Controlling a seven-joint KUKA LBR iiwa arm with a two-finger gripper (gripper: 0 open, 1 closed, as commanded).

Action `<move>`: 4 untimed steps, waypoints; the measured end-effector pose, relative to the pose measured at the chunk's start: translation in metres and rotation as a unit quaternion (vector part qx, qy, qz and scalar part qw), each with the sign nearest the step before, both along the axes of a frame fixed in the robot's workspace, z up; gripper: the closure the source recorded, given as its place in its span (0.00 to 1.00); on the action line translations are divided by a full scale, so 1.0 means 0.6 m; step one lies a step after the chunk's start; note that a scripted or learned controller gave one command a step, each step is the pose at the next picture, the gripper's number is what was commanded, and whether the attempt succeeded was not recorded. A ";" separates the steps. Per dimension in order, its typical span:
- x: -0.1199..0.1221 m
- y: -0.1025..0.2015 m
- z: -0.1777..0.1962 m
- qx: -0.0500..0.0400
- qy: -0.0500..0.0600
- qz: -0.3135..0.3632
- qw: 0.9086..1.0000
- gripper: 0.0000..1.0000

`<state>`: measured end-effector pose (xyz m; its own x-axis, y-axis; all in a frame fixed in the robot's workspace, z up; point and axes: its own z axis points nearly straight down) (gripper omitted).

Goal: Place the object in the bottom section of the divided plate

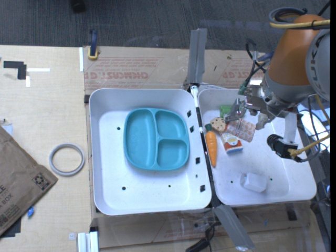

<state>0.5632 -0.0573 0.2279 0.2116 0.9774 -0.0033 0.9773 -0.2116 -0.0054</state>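
Toys lie in the right bin [294,190]: a carrot [211,147], a round cookie [218,124], a small red and white box [232,143], a green thing [227,111] and a white block [254,182]. I cannot tell which one is the object to move. The gripper [242,112] hangs over the top of this pile, and I cannot tell what it has. The blue divided plate [156,139] sits in the left bin [105,156], far left of the gripper. The carrot points up and down. Both bins rest on the bench [42,104].
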 end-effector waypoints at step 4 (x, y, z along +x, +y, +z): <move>0.080 0.241 0.125 -0.001 -0.001 -0.096 0.995 1.00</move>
